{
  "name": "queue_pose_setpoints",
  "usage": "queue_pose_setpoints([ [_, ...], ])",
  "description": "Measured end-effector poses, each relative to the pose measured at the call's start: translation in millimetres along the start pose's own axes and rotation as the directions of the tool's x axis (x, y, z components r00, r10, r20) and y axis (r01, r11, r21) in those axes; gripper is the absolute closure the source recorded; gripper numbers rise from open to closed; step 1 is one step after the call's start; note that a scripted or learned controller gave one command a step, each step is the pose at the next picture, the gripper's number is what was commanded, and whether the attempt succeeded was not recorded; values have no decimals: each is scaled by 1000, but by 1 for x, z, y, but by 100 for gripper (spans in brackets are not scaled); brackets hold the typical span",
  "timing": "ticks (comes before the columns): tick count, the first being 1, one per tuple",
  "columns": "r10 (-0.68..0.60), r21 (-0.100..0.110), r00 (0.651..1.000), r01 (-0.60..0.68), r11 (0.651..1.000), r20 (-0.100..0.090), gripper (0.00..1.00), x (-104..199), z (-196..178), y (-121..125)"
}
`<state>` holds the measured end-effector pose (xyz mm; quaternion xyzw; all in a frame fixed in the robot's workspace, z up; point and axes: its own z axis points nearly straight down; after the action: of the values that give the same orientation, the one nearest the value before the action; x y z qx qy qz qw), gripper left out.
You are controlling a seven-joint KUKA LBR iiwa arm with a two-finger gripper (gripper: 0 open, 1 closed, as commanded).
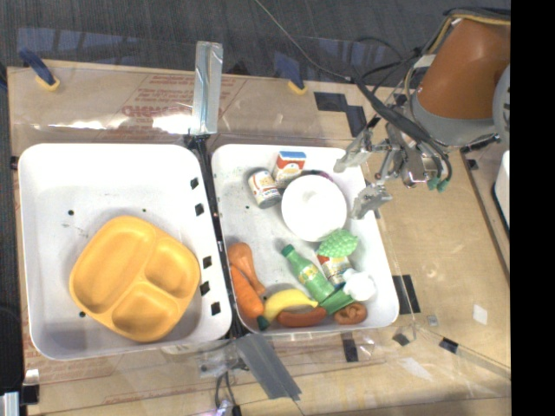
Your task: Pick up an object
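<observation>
Arm (460, 68) reaches in from right (orange band up top), gripper (362, 178) w/ fingers spread, nothing between.

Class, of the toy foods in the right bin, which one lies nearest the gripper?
The small red-and-white carton at the bin's top edge, beside the can, lies nearest the gripper; the others sit lower.

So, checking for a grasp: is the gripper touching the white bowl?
Apart. The camera view shows the gripper at the right bin's edge, with bare bin floor before the white bowl.
</observation>
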<state>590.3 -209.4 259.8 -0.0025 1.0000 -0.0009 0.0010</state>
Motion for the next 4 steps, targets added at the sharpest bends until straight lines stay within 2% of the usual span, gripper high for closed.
queue_pose_setpoints([
  [1, 75, -3, 997, -75, 997, -9, 0, 62, 111, 1],
  [2, -51, 3, 999, 51, 999, 13, 0, 108, 164, 34],
  [3, -287, -2, 958, 287, 958, 2, 0, -9, 167, 31],
  [4, -239, -4, 971, 239, 971, -2, 0, 43, 168, 67],
])
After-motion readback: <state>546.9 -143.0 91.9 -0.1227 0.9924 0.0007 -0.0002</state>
